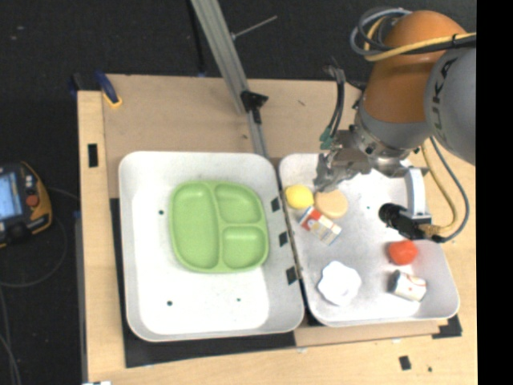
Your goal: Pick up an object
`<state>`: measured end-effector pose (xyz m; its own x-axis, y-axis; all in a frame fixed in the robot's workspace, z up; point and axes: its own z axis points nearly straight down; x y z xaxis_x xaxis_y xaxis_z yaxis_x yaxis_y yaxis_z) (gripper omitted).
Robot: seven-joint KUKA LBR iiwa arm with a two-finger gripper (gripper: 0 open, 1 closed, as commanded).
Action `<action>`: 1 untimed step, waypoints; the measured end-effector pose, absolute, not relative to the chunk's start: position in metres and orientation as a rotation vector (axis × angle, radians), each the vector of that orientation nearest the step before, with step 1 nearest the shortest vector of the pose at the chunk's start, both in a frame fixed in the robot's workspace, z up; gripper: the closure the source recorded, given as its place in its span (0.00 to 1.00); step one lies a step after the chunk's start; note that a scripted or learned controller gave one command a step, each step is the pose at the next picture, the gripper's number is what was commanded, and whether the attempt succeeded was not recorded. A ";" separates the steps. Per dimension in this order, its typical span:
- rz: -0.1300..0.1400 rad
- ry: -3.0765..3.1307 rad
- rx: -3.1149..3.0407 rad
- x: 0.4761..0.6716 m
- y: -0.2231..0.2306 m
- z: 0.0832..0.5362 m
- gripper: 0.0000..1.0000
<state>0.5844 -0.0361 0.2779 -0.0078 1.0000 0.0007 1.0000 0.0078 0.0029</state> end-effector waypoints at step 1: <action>0.000 2.227 2.214 0.605 0.013 0.260 1.00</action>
